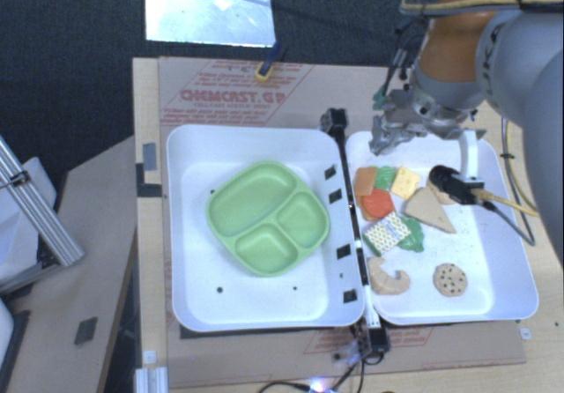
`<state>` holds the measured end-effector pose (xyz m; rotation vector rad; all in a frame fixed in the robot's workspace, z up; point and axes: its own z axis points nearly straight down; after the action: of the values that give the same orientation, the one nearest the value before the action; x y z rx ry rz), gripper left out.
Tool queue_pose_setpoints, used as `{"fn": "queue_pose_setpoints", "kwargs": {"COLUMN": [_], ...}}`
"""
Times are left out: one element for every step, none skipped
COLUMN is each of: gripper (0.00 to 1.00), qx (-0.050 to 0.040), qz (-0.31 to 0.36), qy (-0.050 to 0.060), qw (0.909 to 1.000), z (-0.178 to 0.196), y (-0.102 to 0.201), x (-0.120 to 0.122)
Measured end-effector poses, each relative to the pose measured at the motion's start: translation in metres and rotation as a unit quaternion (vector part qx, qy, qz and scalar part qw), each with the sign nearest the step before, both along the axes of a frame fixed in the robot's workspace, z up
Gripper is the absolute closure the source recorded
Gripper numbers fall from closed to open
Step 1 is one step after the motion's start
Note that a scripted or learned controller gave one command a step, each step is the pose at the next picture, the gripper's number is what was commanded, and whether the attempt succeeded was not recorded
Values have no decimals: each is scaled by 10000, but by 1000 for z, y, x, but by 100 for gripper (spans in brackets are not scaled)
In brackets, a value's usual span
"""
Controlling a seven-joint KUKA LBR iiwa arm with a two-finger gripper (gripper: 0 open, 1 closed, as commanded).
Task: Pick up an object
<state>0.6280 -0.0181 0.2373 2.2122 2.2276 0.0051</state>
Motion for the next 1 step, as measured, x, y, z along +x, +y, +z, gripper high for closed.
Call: {"fn": "queue_pose_setpoints", "kwargs": {"gripper": [100], "qx": [-6], "qz": [-2], "qy": [5], "qw": [10000], "z": [-18], "y": [31], "x": [13]}}
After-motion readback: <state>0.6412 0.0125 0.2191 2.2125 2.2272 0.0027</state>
